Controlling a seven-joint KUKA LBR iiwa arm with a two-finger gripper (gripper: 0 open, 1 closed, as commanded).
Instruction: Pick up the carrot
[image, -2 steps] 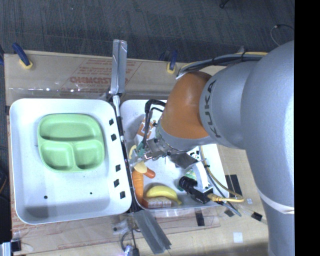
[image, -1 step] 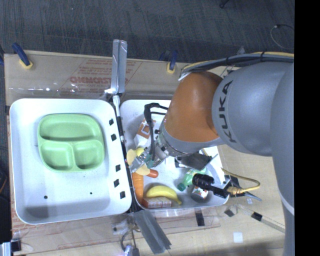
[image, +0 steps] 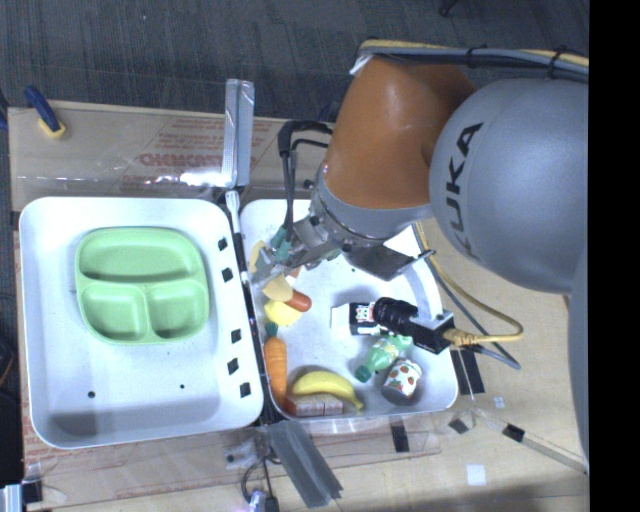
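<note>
Camera view showed the carrot (image: 276, 364) lying flat in the right bin (image: 437, 400), close to its left wall and just beside the banana (image: 325, 384). Nothing was lifting it, so the picking up looked not yet done. A little way above it lay a small yellow and red toy food (image: 284, 300). The gripper (image: 285, 250) hung over the top left corner of that bin, apart from the carrot. I could not tell its state. The green tray (image: 143, 283) sat in the left bin (image: 60, 400).
</note>
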